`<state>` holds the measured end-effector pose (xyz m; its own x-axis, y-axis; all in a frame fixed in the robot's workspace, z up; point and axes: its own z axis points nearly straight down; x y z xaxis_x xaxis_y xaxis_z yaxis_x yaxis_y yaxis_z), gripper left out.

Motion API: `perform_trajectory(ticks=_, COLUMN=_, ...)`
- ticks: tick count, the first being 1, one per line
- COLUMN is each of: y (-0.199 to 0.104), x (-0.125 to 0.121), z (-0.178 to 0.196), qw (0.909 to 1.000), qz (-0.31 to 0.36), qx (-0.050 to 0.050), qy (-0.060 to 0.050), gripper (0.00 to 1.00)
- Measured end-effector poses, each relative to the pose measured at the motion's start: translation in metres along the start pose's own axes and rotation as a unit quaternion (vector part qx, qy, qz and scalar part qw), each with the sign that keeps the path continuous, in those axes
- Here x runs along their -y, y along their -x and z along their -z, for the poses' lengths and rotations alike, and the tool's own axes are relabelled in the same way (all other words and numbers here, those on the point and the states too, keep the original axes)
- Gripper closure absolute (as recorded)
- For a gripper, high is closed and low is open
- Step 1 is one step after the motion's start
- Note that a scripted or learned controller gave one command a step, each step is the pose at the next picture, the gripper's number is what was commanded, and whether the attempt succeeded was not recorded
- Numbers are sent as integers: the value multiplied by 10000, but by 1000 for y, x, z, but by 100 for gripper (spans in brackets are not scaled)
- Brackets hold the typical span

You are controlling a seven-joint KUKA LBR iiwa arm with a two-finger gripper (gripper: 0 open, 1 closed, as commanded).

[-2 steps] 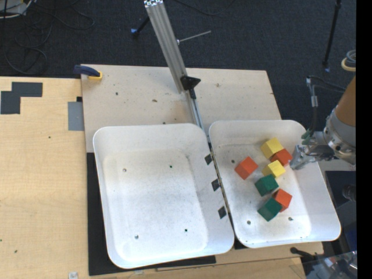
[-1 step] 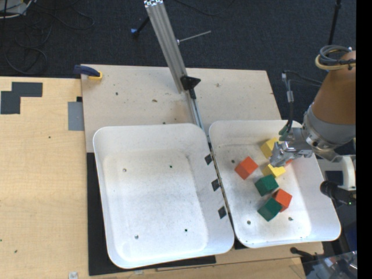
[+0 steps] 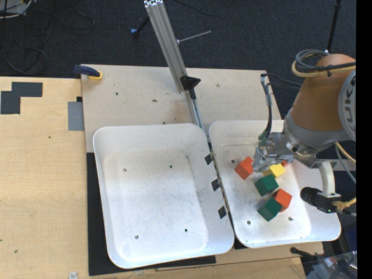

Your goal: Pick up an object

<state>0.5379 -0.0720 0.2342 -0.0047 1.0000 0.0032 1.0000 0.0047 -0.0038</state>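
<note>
While my pincer (image 3: 269,157) hangs low in the right bin (image 3: 302,234), grip state unreadable, just beside the orange cube (image 3: 244,168), nothing is visibly lifted; the whole pick remains outstanding.

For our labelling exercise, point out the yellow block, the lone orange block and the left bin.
yellow block (image 3: 278,170), camera view, top face.
lone orange block (image 3: 244,168), camera view, top face.
left bin (image 3: 103,133), camera view, far-left rim.

Slanted aluminium pole (image 3: 171,45) rising from the upper middle, blue clamp (image 3: 87,71) at the board's upper left corner, pale wooden tabletop (image 3: 35,179) on the left with grey patches (image 3: 20,95), black cables (image 3: 23,4) on dark carpet (image 3: 244,22) along the top
</note>
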Motion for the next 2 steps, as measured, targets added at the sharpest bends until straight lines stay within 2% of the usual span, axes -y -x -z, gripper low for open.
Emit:
perform_trajectory(ticks=1, y=-51, x=-1, z=8, qw=10000, qz=4, qx=5, qy=9, gripper=100)
perform_trajectory(ticks=2, y=-94, x=1, z=0, qw=10000, qz=-4, qx=6, qy=-5, gripper=100)
